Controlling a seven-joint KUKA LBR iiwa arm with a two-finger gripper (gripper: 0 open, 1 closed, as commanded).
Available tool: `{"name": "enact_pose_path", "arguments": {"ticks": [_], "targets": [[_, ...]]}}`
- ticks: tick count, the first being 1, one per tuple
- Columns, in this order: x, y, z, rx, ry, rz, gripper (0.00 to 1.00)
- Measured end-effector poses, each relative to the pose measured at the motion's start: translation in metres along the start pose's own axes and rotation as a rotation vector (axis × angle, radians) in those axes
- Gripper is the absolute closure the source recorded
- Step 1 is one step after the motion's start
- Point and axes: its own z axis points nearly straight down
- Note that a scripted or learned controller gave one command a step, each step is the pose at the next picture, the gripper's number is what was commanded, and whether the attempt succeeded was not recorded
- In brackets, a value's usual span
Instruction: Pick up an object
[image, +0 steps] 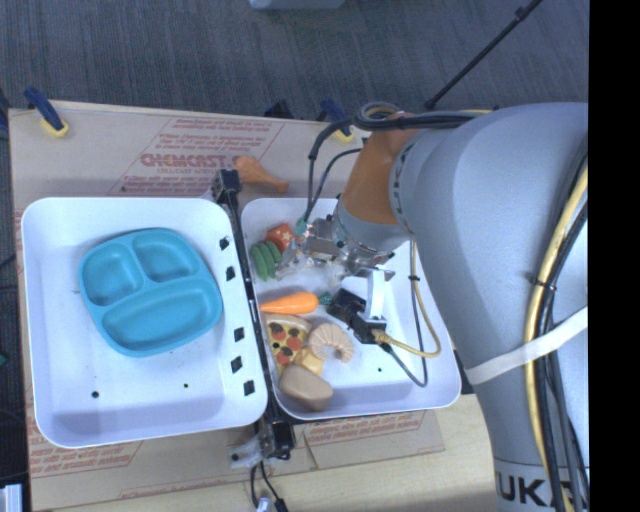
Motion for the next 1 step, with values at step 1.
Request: {"name": "enact_pose_path", "arguments": {"ticks": [1], "targets": [[0.0079,0.019,0.0003,0.038,-0.003,0.123,0.0]]}}
